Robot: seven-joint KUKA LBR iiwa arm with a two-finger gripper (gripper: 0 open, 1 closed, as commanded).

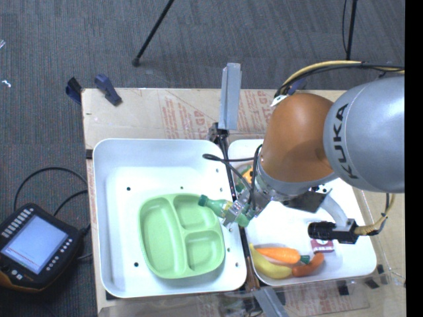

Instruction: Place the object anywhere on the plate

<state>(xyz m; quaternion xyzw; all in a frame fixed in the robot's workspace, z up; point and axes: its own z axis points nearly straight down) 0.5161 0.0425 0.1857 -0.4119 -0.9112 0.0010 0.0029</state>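
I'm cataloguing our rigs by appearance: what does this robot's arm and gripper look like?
The arm is a bulky rounded grey body with black KUKA lettering and a glossy orange band above the wrist. Yellow and black cables arc over it. The gripper is small, metallic, with green parts.

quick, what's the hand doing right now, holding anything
Hand: shut on the green bottle, holding it over the right edge of the green plate.

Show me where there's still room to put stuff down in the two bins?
Left bin: bare floor above and left of the green plate, and the plate's own compartments. Right bin: crowded near the front by the carrot and banana, with the arm covering most of it.
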